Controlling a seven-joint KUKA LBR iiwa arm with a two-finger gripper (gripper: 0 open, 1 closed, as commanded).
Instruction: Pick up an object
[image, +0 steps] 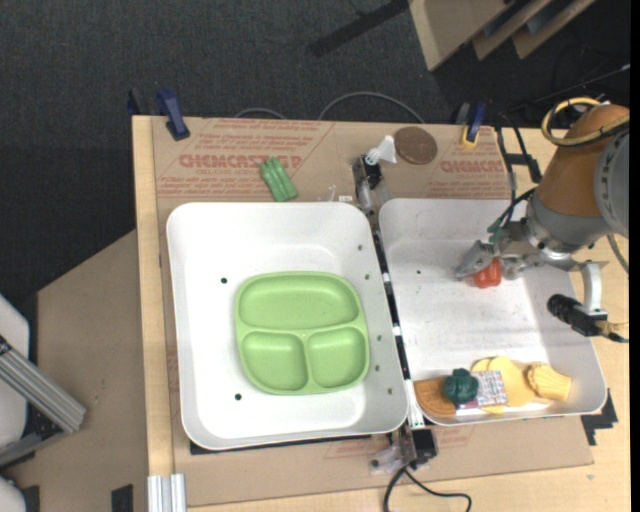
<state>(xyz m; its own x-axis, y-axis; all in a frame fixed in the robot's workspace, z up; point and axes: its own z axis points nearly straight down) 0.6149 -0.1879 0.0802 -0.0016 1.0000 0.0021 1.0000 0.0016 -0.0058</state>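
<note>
Reading "CHEMCAST" on cardboard (235, 160) | claw (487, 262) over red object (487, 277)

A green tray (299, 332) with three compartments lies in the middle of the left bin (200, 250). Behind that bin, on the cardboard (240, 150), a small green thing (279, 180) lies tilted. Further right along the cardboard sits a brown disc (415, 146). Blue clamps (172, 112) grip the cardboard's far edge.
</note>
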